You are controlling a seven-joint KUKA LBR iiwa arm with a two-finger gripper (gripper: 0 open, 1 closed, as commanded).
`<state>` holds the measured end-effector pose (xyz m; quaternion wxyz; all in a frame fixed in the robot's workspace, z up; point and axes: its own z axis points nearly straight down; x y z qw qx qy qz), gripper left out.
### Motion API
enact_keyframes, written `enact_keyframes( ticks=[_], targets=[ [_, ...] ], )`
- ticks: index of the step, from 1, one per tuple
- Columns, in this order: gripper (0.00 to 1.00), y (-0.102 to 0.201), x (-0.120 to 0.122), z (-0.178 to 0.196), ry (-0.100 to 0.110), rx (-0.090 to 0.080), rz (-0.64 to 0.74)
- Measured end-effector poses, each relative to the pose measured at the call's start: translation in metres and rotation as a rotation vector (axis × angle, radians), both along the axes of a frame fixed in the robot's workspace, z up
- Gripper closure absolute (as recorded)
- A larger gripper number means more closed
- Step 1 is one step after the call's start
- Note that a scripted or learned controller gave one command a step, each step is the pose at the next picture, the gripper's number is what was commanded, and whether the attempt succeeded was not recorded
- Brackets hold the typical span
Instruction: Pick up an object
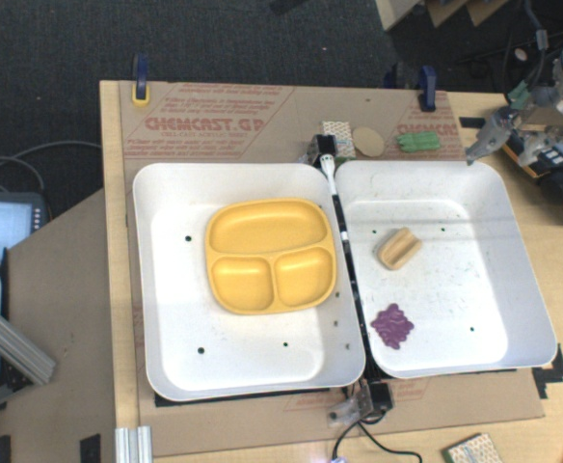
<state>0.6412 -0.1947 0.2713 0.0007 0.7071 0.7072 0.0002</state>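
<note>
Brown cardboard bench sheet (262,114) over dark carpet. Left white bin (166,258): yellow three-compartment plastic tray (272,255). Right white bin (494,258): tan bread-like block (397,248), purple grape-like cluster (392,324). Gripper (489,138), upper right beyond the bins, partly cut off; finger state indiscernible.

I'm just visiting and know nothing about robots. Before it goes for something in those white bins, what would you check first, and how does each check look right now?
1. Something to pick: ok. A tan block and a purple grape bunch lie in the right bin.
2. Targets apart from each other: ok, there is bare bin floor between them.
3. Targets off the bin walls: ok, both lie away from the rim.
4. Left bin: ok, it holds a yellow divided plate, which sits flat.
5. The hand out of the way: ok, it is beyond the right bin's far right corner, outside the bin.
6. Hand ready to grip: cannot tell, too small and blurred.
</note>
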Motion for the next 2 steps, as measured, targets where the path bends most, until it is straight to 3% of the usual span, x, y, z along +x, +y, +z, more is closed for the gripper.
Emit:
enact_keyframes(
  ticks=[1, 2],
  targets=[
    [0.0, -0.022, -0.011, -0.121, 0.014, 0.004, -0.003],
    [0.0, 0.021, 0.009, -0.192, 0.01, 0.005, 0.004]
  ],
)
